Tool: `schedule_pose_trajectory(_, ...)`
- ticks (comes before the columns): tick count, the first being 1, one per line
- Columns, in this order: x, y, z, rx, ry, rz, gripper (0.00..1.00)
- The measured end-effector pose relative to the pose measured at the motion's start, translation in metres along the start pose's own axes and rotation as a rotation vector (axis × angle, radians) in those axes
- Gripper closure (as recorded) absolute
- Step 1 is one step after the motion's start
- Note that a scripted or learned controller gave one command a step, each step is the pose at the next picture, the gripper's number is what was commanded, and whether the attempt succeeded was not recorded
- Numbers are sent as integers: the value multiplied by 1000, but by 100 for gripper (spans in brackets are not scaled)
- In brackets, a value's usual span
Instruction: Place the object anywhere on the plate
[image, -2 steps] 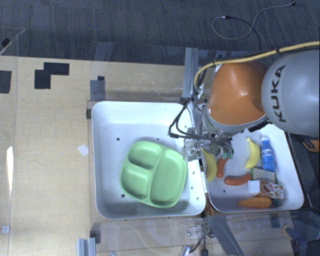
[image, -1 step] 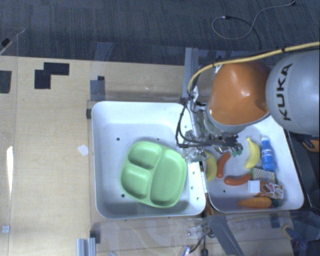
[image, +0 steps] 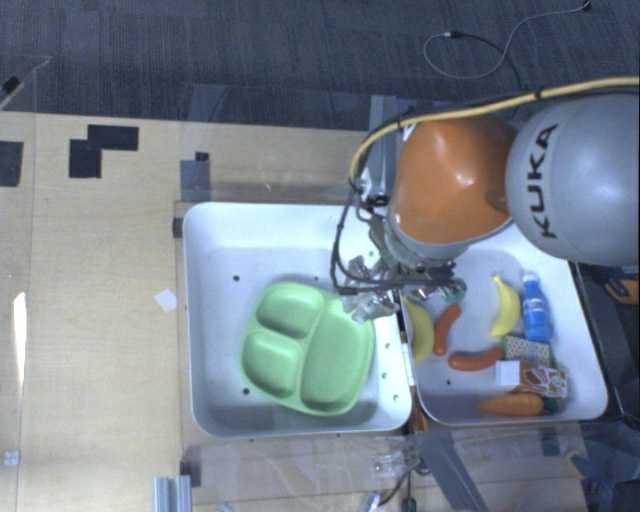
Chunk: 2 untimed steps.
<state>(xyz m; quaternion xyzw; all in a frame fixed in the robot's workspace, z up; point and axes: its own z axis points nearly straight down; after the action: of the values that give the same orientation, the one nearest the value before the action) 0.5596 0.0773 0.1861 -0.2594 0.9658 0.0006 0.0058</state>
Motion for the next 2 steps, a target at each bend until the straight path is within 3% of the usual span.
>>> schedule_pose_trajectory(1, 5, 17, 0, -1, 2, -94, 100)
schedule_pose_trajectory(2, 35, 55, 0, -2, 3, -333, 100)
